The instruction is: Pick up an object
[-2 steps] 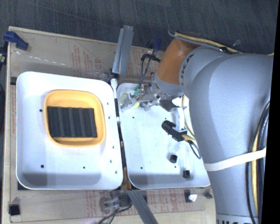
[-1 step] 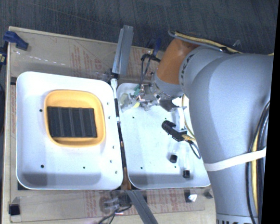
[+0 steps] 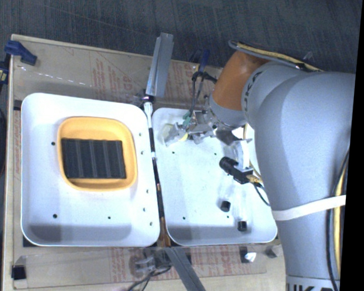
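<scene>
A yellow dish with a dark ribbed insert point(image 3: 96, 152) lies in the left bin point(image 3: 39, 212). In the right bin point(image 3: 191, 224) my gripper point(image 3: 187, 126) is down at the far left corner. A small pale object point(image 3: 169, 133) lies right beside the gripper, on its left, and I cannot tell whether they touch. Two small black pieces rest nearer the front right of the same bin, one point(image 3: 225, 205) a little behind the other point(image 3: 243, 226).
The grey arm point(image 3: 295, 138) with its orange band covers the right bin's right side. A metal bar point(image 3: 158, 64) stands behind the divider between the bins. A blue clamp point(image 3: 19, 51) sits at the bench's far left corner.
</scene>
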### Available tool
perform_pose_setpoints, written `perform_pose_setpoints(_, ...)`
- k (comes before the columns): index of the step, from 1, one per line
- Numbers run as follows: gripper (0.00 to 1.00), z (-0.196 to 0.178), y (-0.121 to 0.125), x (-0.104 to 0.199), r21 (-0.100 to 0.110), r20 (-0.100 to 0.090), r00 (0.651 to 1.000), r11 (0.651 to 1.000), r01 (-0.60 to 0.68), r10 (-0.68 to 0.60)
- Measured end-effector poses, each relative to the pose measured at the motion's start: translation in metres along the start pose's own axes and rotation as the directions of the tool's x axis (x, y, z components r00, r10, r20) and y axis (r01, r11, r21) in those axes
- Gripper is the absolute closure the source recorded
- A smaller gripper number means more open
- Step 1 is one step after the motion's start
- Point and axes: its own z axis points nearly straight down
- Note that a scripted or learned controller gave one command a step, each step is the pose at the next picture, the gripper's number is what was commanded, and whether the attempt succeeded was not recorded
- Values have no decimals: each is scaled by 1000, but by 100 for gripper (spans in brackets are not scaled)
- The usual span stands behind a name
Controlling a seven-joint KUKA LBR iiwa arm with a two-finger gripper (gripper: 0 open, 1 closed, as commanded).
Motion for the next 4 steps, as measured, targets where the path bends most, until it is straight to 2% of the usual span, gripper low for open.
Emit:
perform_pose_setpoints(1, 0, -1, 3, 34, 5, 15, 999, 999, 51, -51)
perform_pose_setpoints(2, 100, -9, 1, 36, 16, 7, 998, 998, 57, -57)
perform_pose_setpoints(3, 100, -68, 3, 20, 0, -1, 997, 997, 79, -79)
perform_pose_setpoints(4, 100, -150, -54, 12, 1, 0, 1000, 1000, -30, 30)
